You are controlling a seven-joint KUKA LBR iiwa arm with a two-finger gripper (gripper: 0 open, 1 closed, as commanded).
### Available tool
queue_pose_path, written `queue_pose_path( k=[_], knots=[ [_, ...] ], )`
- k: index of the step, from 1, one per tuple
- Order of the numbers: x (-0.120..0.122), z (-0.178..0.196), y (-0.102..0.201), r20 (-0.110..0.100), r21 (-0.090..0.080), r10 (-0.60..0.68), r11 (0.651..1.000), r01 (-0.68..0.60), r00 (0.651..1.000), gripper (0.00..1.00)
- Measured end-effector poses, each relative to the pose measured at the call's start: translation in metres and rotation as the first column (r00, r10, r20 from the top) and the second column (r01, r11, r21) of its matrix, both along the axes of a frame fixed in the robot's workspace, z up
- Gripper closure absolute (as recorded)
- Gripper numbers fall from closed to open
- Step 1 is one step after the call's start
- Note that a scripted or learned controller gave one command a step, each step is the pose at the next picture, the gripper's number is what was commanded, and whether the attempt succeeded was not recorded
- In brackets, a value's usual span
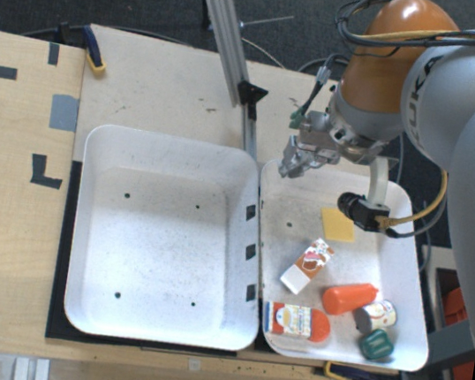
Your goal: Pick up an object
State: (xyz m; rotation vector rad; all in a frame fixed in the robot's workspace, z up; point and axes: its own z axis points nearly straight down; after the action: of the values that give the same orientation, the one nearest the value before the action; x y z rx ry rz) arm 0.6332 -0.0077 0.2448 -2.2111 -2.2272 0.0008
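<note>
The right bin (284, 208) holds several small objects. A flat yellow piece (337, 225) lies near its middle. Below it sit a white and orange carton (308, 266), an orange cylinder (349, 298), a red and yellow packet (297, 321), a small can (378, 315) and a green object (377, 344). My gripper (295, 163) hangs over the bin's far left corner, above and left of the yellow piece. Nothing shows between its fingers.
The left bin (159, 235) sits beside the right one, sharing a raised divider (249, 231). A slanted metal pole (230, 40) rises behind the bins. A black cable fitting (361, 211) hangs from the arm over the right bin.
</note>
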Motion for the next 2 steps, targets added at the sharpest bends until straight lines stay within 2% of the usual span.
queue_pose_path(
  k=[2],
  knots=[
    [-0.029, 0.004, 0.102, -0.001, -0.001, 0.0, 1.0, 0.0, 1.0, 1.0]
  ],
)
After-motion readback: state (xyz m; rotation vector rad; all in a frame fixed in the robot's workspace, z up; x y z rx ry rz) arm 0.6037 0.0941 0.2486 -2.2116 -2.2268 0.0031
